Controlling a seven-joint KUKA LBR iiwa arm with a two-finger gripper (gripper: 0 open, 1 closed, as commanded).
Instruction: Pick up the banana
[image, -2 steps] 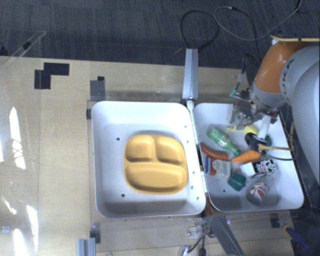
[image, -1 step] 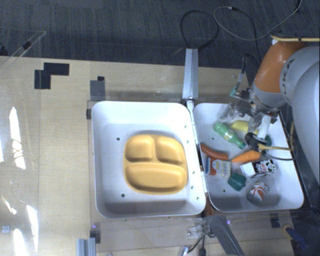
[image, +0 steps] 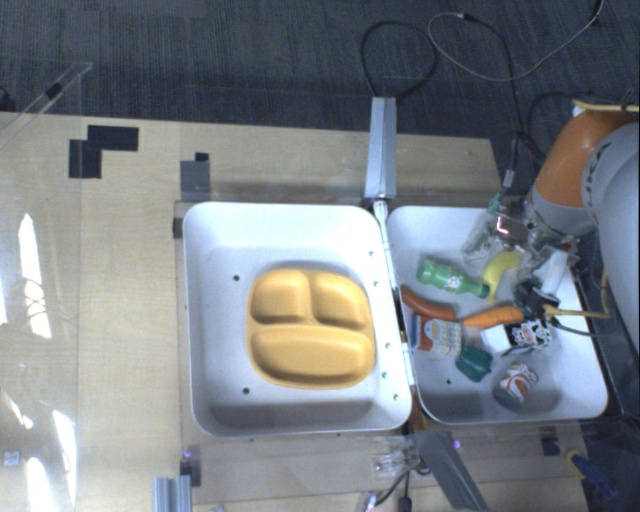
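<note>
We are looking down on a pale wooden table (image: 110, 330) carrying two shallow white bins side by side. The left bin (image: 215, 300) is holding a yellow three-compartment tray (image: 310, 327). The right bin (image: 580, 385) is holding a cluster of small items. The banana (image: 501, 269), short and yellow, is lying near the bin's upper middle, just beside a green bottle (image: 452, 277) on its left and an orange carrot (image: 492, 318) below it.

The grey arm with its orange band (image: 570, 160) is reaching in from the right, and the claw (image: 515, 232) is hovering just above the banana's upper end. The claw is a blur of metal here, so we cannot tell whether it is open or closed, and we are seeing nothing clearly held.

We are judging the crowding as the main risk: the claw may be nudging the bottle or carrot, or sliding off the banana's curved skin.

A small red-and-white packet (image: 437, 335) is carrying printing too small to read.
</note>
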